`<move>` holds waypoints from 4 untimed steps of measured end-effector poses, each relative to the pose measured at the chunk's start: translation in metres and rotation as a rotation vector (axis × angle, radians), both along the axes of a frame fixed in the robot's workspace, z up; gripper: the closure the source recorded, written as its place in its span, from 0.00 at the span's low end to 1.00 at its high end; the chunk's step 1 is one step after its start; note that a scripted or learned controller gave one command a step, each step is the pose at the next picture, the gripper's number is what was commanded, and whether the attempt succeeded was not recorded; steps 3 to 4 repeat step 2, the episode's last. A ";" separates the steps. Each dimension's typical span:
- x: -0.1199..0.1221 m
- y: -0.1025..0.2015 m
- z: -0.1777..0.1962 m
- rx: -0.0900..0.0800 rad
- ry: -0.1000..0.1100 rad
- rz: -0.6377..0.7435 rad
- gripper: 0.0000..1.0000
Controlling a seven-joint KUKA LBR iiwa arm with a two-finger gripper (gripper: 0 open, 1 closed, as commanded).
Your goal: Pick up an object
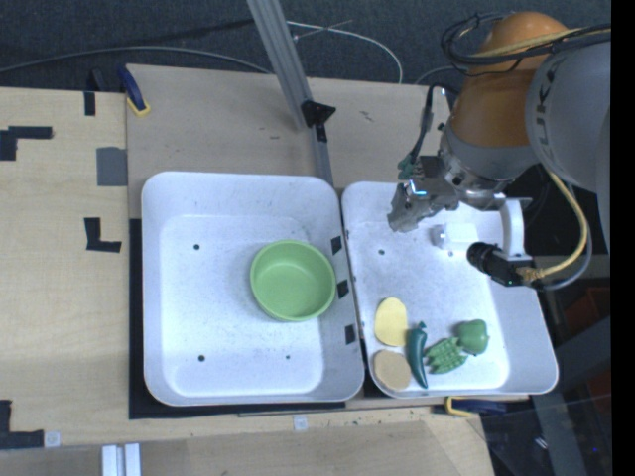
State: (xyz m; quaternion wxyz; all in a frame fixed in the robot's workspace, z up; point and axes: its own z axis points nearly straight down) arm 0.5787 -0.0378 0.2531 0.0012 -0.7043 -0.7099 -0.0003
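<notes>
Pale wooden bench (60,296) against dark blue carpet (397,8).

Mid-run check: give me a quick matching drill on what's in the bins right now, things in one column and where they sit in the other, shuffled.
Things:
1. green bowl
2. gripper
3. yellow piece
4. dark green pepper

Places:
A. over the far part of the right bin
B. near the middle of the left bin
C. right bin's near corner, just right of the yellow piece
D. right bin, near its left wall, beside the divider

Pairs: 1-B, 2-A, 3-D, 4-C
</notes>
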 end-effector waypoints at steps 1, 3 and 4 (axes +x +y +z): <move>0.005 0.060 -0.015 -0.001 0.003 -0.001 1.00; 0.005 0.110 -0.027 -0.001 0.003 -0.001 1.00; 0.005 0.110 -0.027 -0.001 0.003 -0.001 1.00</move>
